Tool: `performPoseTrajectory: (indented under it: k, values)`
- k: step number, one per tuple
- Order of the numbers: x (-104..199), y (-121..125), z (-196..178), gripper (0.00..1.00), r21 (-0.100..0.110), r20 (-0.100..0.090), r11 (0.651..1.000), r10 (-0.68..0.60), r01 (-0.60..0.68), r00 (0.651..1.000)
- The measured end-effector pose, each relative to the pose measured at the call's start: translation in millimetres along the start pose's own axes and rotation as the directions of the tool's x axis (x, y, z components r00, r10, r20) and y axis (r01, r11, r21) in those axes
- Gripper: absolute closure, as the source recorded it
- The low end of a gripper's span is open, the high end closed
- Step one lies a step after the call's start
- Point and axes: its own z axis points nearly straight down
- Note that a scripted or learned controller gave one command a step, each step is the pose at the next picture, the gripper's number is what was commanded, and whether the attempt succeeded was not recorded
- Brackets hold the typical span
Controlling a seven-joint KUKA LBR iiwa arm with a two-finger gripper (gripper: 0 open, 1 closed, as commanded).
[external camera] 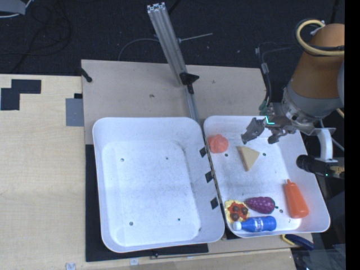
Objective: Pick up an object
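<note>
My gripper (262, 134) hangs over the far part of the right bin (315, 221), fingers spread open with nothing between them. Just below and left of it lies a tan cheese wedge (248, 157). A round red-pink fruit (218, 144) rests near the bin's left wall. At the near end sit a purple grape bunch (260, 204), a small pizza-like toy (237, 211) and a blue bottle (259, 224). An orange bottle (295, 199) lies by the right wall.
The left bin (112, 151) sits beside the right one, sharing a wall with black clips (208, 176). A metal rail (171, 41) slants in from the back toward the bins. Cables hang by the arm's wrist.
</note>
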Motion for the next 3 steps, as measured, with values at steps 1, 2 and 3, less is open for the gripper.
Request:
performPoseTrajectory:
  k: [1,2,3]
  values:
    - [0.0,0.0,0.0,0.0,0.0,0.0,1.0,0.0,0.0,1.0]
    - [5.8,-3.7,61.4,0.0,0.005,0.0,1.0,-0.001,0.001,1.0]
    - [-0.2,2.8,116.7,0.0,0.005,0.0,1.0,0.0,0.0,1.0]
